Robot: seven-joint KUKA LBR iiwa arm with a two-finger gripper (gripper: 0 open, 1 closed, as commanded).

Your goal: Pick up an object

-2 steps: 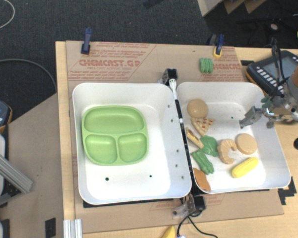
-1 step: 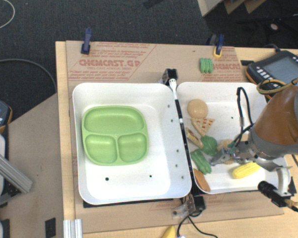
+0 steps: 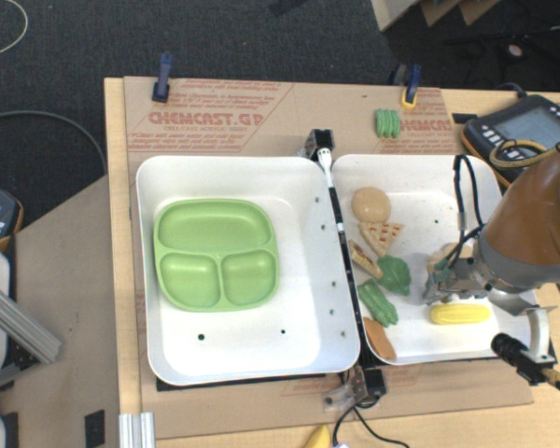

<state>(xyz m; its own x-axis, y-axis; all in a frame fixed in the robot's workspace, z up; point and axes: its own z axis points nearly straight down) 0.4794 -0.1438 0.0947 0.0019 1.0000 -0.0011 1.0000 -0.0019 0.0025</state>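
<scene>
Corn (image 3: 460, 315), yellow, lies flat in the right bin (image 3: 420, 174) near its front edge, just below the gripper (image 3: 445, 283). Gripper sits low over the bin floor, right of the broccoli (image 3: 394, 273); cannot tell its state, nothing visibly pinched. Arm (image 3: 532, 227) comes in from the right, covering the bin's right side. Along the bin's left side: tan bun (image 3: 371, 203) at the back, waffle cone (image 3: 383, 235) beside it, green pepper (image 3: 377, 301) and an orange piece (image 3: 381, 340) toward the front. Left bin (image 3: 159, 180) holds a green divided tray (image 3: 216, 253). A small green item (image 3: 387, 123) lies on the bench (image 3: 215, 115) behind the bins.
</scene>
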